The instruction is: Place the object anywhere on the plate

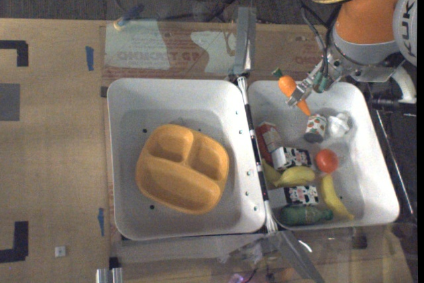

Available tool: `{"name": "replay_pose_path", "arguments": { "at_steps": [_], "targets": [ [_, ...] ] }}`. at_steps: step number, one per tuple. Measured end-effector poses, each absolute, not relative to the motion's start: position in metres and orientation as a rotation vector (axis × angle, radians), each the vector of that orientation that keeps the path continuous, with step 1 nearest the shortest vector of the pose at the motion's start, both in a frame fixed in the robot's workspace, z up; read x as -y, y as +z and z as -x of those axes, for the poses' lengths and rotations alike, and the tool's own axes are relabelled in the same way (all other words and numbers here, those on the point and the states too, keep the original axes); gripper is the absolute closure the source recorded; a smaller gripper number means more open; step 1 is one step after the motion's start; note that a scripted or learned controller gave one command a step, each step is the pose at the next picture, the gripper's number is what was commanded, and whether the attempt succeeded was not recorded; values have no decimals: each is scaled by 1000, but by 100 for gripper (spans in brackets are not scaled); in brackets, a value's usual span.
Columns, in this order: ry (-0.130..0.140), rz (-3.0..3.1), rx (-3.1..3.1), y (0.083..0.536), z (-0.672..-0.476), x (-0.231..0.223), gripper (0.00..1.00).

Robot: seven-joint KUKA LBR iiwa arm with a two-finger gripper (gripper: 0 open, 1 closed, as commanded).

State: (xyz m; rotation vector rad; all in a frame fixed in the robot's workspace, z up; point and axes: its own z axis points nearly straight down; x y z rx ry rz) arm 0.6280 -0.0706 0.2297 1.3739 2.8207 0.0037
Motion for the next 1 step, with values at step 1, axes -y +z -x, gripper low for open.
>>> {"name": "replay_pose_path", "arguments": {
  "at_steps": [1],
  "targets": [
    [5,-1409,-2802,304,-623,-11,100]
  ]
}}
